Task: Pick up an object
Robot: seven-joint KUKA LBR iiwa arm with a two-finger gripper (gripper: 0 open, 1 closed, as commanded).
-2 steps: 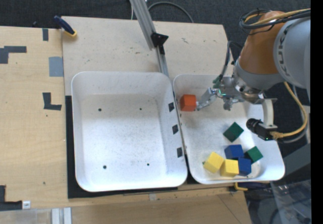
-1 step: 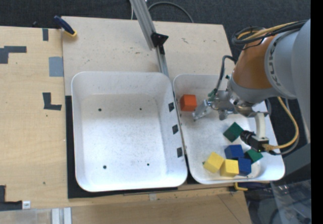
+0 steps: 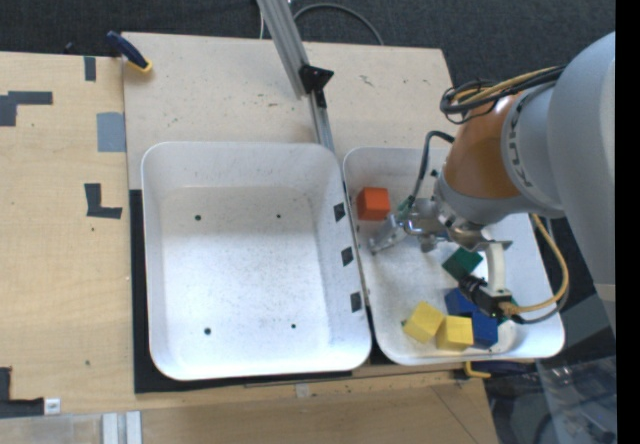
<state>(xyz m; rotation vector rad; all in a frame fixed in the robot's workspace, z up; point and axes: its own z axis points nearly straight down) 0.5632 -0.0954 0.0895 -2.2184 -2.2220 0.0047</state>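
My gripper (image 3: 405, 235) hangs low over the right bin (image 3: 395, 164), near its left wall, with its two metal fingers spread apart and nothing between them. An orange cube (image 3: 374, 202) lies just up and left of the fingers, apart from them. A dark green block (image 3: 463, 261) lies to the lower right, under the wrist. Two yellow blocks (image 3: 424, 321) (image 3: 458, 332) and a blue block (image 3: 472, 313) are bunched at the bin's near edge.
The larger left bin (image 3: 160, 172) stands beside the right one. A slanted metal pole (image 3: 280, 17) ends in a black bracket at the bins' far edge. A blue-and-yellow tool (image 3: 130, 50) lies on the bench at far left.
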